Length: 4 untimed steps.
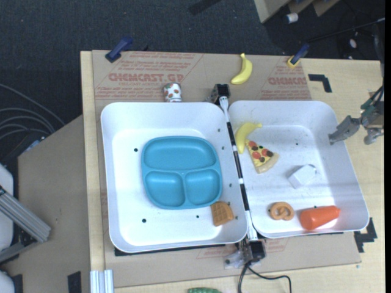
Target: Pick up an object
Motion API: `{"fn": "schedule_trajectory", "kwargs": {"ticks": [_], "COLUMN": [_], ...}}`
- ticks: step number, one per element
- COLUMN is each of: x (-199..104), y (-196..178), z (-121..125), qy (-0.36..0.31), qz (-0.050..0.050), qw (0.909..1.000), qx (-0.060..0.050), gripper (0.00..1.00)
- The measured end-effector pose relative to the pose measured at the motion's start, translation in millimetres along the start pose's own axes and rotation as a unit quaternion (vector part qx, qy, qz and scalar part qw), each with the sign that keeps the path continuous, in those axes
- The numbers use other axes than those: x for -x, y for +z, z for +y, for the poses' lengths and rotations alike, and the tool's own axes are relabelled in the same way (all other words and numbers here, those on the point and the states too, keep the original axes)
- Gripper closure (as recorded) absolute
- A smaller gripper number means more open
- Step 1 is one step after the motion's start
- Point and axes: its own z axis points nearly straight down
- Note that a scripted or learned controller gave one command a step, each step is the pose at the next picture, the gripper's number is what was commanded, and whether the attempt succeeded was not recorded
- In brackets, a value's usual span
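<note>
The hand (357, 129) hung at the three o'clock edge of the right bin (342, 163), just over its rim, with two grey fingers (343, 129) visibly spread and nothing between them. No object had been lifted yet, so the pick was still at its approach.

Inside the right bin lay the candidates: a yellow banana (244, 134) at about eleven o'clock against the divider, a pizza slice (263, 156) just beside it, a small white block (302, 176) near the centre, a pretzel (281, 211) at seven o'clock and an orange carrot (317, 217) at five o'clock, close to the front wall. The left bin (122, 224) held a blue divided plate (181, 171) and a cracker (222, 213) at its five o'clock corner. A second banana (242, 71) and a small patterned cup (173, 91) sat out on the surface (98, 163) at twelve o'clock, beyond the bins.

The main risk, as I judged it, was position: the hand stood nearer the rim than any object, so a straight descent would likely close on air or strike the bin wall. The white block, nearest to the hand, looked pale against the white floor and could slip sideways under an off-centre pinch. The carrot's tapered, rounded body might squirt out, and its place by the front wall left little room for a finger. The flat pizza slice would probably be hard to get under.
</note>
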Motion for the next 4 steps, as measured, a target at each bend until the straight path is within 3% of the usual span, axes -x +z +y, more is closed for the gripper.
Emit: {"fn": "schedule_trajectory", "kwargs": {"ticks": [1,2,3,4], "x": [-58.8,-54.8,-54.8,-62.2], "y": [92.4,174.8,163.3,31.0], "z": [16.8,79.7,81.0,122.9], "qy": [0.0,0.0,-0.001,-0.001], "qz": [0.0,0.0,-0.001,-0.001], "qw": [1.0,1.0,1.0,1.0], "qx": [-0.001,0.0,0.002,0.002], "gripper": [0.0,0.0,1.0,1.0]}}
